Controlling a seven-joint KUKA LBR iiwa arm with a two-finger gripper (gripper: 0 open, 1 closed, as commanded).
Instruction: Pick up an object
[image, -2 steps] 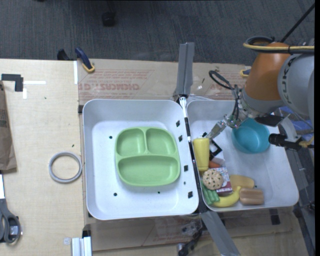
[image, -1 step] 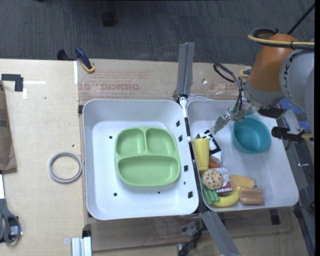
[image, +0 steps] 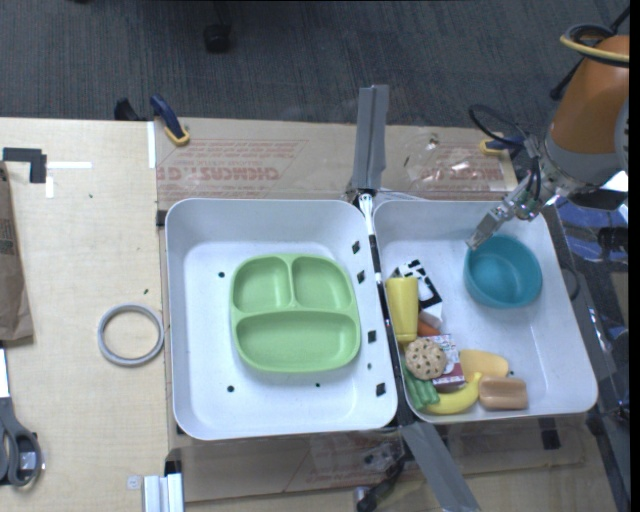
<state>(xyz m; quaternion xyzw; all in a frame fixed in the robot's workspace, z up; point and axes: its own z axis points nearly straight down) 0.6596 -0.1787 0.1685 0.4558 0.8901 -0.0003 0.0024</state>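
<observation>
Robot gripper (image: 487, 232) hovers over right bin (image: 565, 340), just above rim of teal bowl (image: 503, 275); nothing held, can't tell its opening. Toy food, incl. cookie (image: 425, 357) & banana (image: 452, 399), sits at bin's front. Green divided plate (image: 295, 312) in left bin (image: 190, 330).

Faint red print on the cardboard sheet (image: 240, 160) behind the bins, upside down, unreadable.
</observation>
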